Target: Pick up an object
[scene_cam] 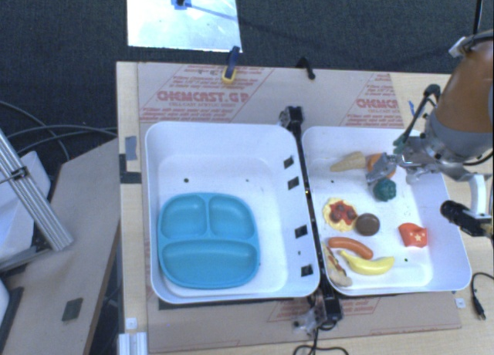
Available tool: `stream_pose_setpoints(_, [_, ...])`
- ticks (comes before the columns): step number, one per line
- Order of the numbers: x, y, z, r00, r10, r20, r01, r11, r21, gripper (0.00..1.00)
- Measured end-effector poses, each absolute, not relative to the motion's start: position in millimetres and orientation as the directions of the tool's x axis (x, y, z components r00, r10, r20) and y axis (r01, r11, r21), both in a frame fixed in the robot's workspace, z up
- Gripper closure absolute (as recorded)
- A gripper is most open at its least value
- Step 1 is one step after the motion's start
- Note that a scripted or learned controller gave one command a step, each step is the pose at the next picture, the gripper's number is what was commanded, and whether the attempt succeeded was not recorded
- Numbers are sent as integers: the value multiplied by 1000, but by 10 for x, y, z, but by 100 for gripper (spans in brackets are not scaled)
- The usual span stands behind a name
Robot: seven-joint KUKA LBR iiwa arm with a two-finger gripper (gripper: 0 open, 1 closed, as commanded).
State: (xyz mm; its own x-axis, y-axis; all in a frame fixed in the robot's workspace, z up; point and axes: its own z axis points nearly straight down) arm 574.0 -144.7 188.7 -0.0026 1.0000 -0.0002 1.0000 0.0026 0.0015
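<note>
Two toys, the orange one (376, 162) and the teal one (384, 189), crowd my gripper (395, 167), so it may slip; I cannot tell its state.

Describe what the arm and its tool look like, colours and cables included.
The arm enters from the view's right: a rounded orange band above a grey wrist section. Below it sits the tool, a small grey metal assembly with thin struts. A dark cable runs along the wrist toward it. Finer markings are too blurred to read.
</note>
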Motion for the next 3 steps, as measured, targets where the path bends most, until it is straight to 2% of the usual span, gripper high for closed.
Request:
stream_pose_setpoints(1, [5173, -1317, 834, 0, 1000, 2, 1000, 0, -3, 0])
stream_pose_setpoints(2, [4858, -863, 840, -5, 1000, 1, 1000, 5, 0, 0])
stream_pose_setpoints(3, [4884, -897, 956, -2, 1000, -2, 1000, 2, 7, 100])
